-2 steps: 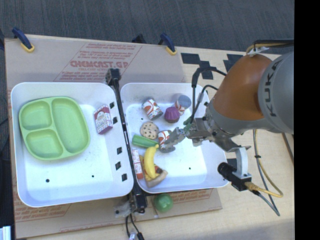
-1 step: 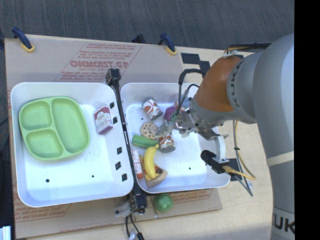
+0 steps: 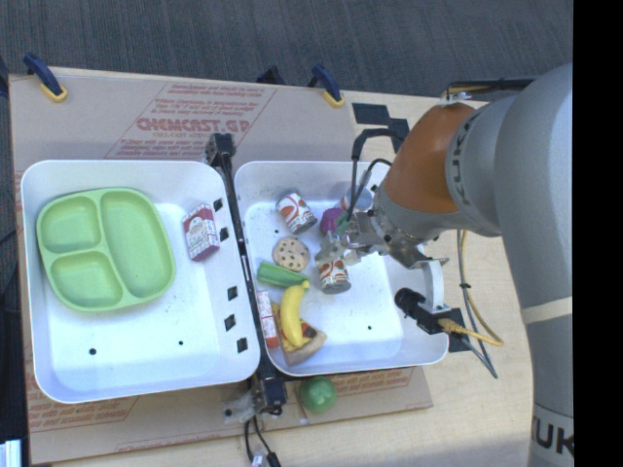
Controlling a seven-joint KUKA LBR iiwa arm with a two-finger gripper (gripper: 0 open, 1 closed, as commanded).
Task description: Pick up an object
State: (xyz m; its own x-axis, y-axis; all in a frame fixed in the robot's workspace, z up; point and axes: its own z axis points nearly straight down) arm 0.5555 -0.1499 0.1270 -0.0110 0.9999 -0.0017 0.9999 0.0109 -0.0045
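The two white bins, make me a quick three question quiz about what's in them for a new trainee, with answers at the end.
1. True or false: the green divided plate lies in the left bin.
2. Which lies beside the plate in that bin? A) a small red packet B) the banana C) the round cookie
3. Fill in: the gripper is over the ____ bin, close to a small can.

Key: 1 true. 2 A. 3 right.
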